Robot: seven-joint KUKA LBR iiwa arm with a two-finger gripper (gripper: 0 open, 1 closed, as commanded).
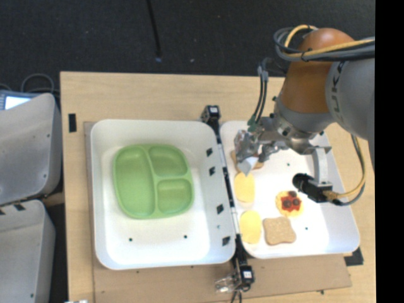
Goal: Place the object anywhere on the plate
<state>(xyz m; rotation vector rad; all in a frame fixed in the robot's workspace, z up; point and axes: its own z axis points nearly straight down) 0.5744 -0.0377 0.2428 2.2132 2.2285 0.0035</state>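
A green divided plate [153,180] lies in the left white bin [101,245]. My gripper [248,153] hangs low over the far left corner of the right bin [334,232], close to the wall between the bins. A small brownish piece [243,166] shows right under it, partly hidden by the gripper; I cannot tell whether it is held. Just in front of it lies a yellow oval piece [244,187].
In the right bin there are also a second yellow piece [250,225], a tan bread slice [278,230] and a yellow round with red spots [290,202]. A black cable end [309,187] hangs beside the arm. The bins' clips line the middle wall.
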